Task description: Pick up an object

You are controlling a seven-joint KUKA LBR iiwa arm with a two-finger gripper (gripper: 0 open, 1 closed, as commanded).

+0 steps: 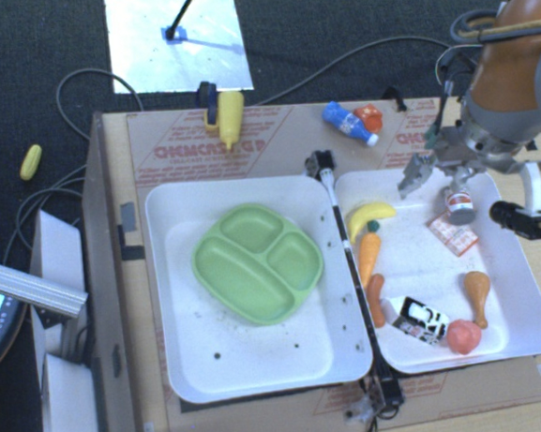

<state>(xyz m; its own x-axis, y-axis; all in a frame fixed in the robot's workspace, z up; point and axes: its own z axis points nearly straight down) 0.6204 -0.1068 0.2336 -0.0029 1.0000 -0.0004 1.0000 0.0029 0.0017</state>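
Note:
My gripper [435,187] hangs over the back of the right bin [521,278], its two fingers spread open with nothing between them. A small red-and-white can [460,207] stands right under the right finger, and a red-and-white packet [453,235] lies just in front of it. Further left in this bin are a yellow banana [369,216], an orange carrot [369,256] and a reddish sausage [377,300]. Near the bin's front lie a black-and-white box [421,319], a pink ball [465,336] and a brown drumstick [478,294].
A green divided plate [258,263] lies in the left bin [184,359]. Behind the bins on the cardboard lie a yellow bottle [227,115] and a blue bottle [349,122]. A black rail [347,251] runs between the bins. Cables trail across the floor at the back.

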